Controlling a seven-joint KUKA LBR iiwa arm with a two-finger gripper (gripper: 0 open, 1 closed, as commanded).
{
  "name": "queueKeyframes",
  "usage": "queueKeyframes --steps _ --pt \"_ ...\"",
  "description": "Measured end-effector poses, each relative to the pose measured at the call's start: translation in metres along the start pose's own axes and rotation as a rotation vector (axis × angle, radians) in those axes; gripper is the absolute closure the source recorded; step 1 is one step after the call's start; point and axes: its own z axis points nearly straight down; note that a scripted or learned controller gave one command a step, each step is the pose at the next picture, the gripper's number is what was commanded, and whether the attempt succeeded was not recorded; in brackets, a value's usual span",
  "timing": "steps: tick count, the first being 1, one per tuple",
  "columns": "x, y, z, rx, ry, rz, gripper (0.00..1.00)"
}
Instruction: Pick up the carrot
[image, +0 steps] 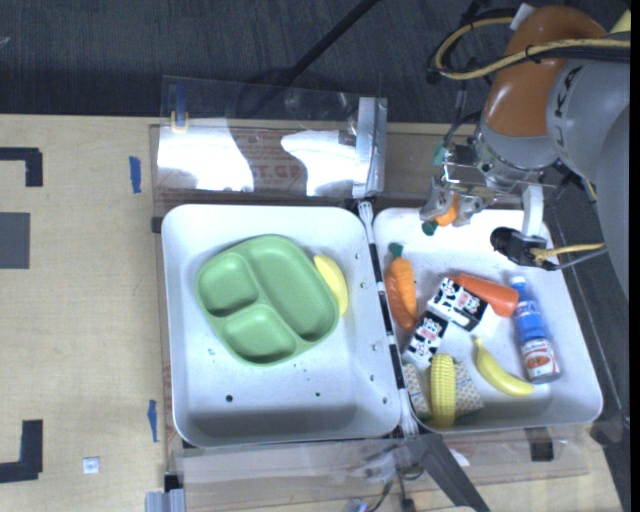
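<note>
Probably the stiff, light orange plastic carrot (402, 288) wants pinching mid-body; whether the robot's pincer (441, 211) is spread, I cannot tell.

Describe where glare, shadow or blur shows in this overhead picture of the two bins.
In the camera view, strong white glare washes out the clear plastic sheet behind the left bin; the green divided plate and carrot are evenly lit and sharp, with soft shadows; the gripper looks slightly blurred, and the background above the bench is dark.
</note>
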Motion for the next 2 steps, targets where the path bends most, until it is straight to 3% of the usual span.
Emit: queueKeyframes --steps 1,2 --pt "0.0 0.0 0.0 0.0 0.0 0.0 0.0" --pt "-0.04 0.005 0.098 0.002 0.002 -0.153 0.0"
